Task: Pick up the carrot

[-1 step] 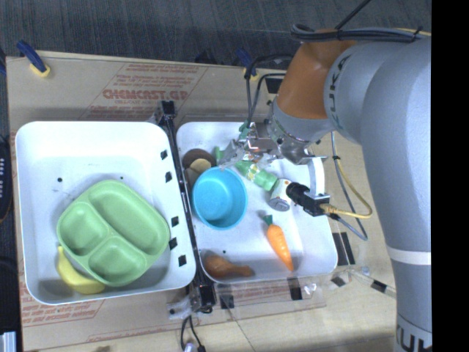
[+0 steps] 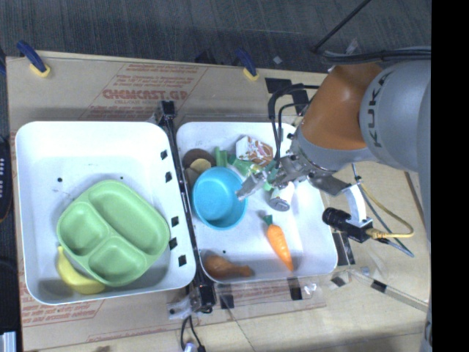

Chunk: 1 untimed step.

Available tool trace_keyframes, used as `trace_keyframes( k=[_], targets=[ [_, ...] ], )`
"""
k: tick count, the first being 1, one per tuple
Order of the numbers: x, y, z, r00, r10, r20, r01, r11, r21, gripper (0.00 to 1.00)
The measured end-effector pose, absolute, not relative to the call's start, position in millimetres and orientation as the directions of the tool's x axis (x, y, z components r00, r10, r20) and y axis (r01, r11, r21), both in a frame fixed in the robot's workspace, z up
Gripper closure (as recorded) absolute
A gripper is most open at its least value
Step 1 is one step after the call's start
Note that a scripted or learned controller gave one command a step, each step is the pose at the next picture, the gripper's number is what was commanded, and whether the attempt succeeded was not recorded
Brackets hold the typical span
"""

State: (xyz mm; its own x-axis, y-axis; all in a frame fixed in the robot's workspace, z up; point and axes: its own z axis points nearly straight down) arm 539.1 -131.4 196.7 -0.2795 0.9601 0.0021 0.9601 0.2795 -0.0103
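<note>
This was a robotics lab: a grey-and-orange industrial arm (image 2: 359, 119) reached over a cardboard-covered desk (image 2: 139, 86) held by blue clamps (image 2: 33, 59), with two white bins (image 2: 33, 196) of toy food and loose cables (image 2: 388, 229).

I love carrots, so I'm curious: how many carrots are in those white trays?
1. The carrot lies in the right bin, near its front edge, just right of the blue bowl. Another could be hidden under the arm.

Two bins (image 2: 29, 196), one carrot (image 2: 278, 245)
</note>
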Motion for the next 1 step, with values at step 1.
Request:
trace_keyframes(
  k=[1],
  targets=[
    [493.0, -167.2, 122.1, -0.335, 0.942, 0.006, 0.942, 0.335, -0.013, 0.00]
  ],
)
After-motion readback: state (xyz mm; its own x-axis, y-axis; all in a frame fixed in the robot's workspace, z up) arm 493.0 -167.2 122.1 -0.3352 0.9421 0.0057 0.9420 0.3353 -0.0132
